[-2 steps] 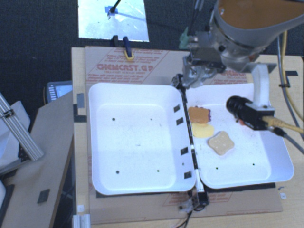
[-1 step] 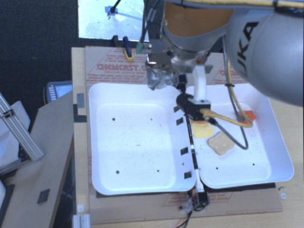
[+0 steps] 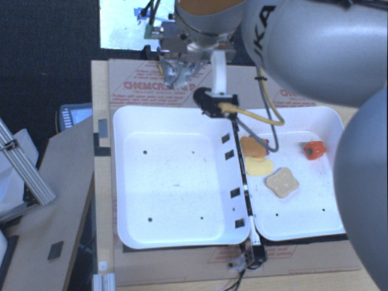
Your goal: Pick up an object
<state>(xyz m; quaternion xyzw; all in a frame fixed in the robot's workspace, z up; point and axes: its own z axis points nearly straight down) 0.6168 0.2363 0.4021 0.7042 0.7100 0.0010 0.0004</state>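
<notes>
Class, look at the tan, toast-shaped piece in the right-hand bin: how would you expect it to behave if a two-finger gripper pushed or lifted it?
The tan toast-shaped piece lies flat and low in the right bin, so it probably slides rather than rolls or tips. Its thin profile may leave fingers little edge to grip. It keeps a crisp outline, suggesting something fairly stiff, likely a light toy.

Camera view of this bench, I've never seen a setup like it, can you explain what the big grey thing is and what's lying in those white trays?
The big grey thing is a robot arm reaching in from the right, photographed by one camera fixed above the bench. Its gripper hangs past the far edge of the trays, above the cardboard. The two white trays are shallow bins. The right bin holds four small items: an orange piece, a yellow piece, a tan toast-like piece and a red piece. I see nothing held.
</notes>
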